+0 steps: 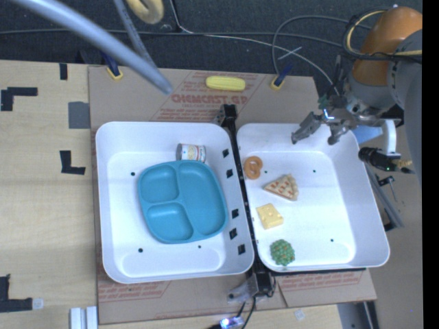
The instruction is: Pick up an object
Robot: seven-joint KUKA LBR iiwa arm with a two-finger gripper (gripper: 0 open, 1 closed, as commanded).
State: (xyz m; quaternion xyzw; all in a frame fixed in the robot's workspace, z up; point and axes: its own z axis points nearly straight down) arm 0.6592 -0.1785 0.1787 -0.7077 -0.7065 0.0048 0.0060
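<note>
Over the far right corner of the right bin (370,204) hangs the hand (317,133), its two dark fingers spread apart with nothing between them. It sits above the bin's back rim, at the end of the grey arm with the orange band, which comes in from the right.

Every candidate object in this bin lies toward the near-left of the hand, along the bin's left half. Nearest is the small orange ring-shaped piece (252,167), close to the divider between the bins. Just beyond it, nearer the camera, is the triangular pizza-like slice (282,187), whose long axis runs roughly left to right with the point toward the upper right. Below that sits the yellow cheese-like block (269,216), and farthest from the hand, near the front rim, the green broccoli-like piece (282,251).

The left bin (113,184) holds a blue divided plate (182,202) and a small can (191,153) lying on its side just behind the plate; both are well apart from the hand, across the divider. A yellow banana-like item (225,83) lies on the worktop (41,184) behind the bins.

I judge the pick has not begun. The shortest move would be forward and leftward, then down, toward the ring or the slice. The slice lies flat, so the fingers would probably need to straddle its short width rather than its length.
</note>
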